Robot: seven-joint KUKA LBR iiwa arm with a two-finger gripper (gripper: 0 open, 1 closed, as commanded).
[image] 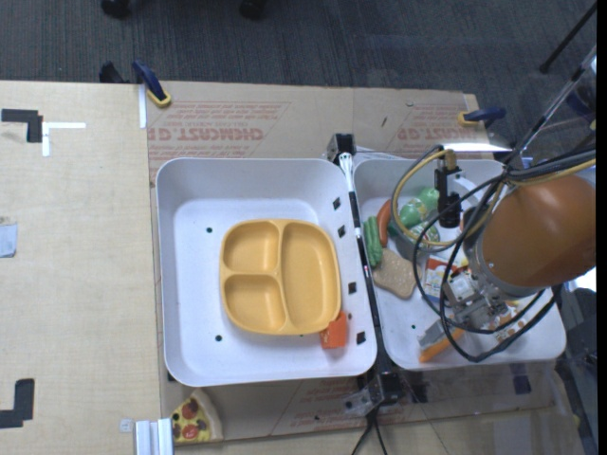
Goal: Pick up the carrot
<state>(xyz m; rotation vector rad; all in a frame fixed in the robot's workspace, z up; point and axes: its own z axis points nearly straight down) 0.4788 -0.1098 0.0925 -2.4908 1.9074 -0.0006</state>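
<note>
A thin orange carrot [434, 351] lies in the right bin [531, 349] close to its front wall, pointing down-left. My gripper [444, 328] hangs directly over its upper end, beneath the orange-banded wrist [536, 230] and a tangle of cables. The wrist and cables hide where the gripper meets the carrot. The carrot looks to be resting on the bin floor.
A slice of bread [395, 273], green vegetable pieces [417, 207] and a red-orange piece [383, 218] crowd the right bin's left side. The left bin [180, 254] holds a yellow divided plate [282, 276] with an orange chunk [334, 334] at its lower right corner.
</note>
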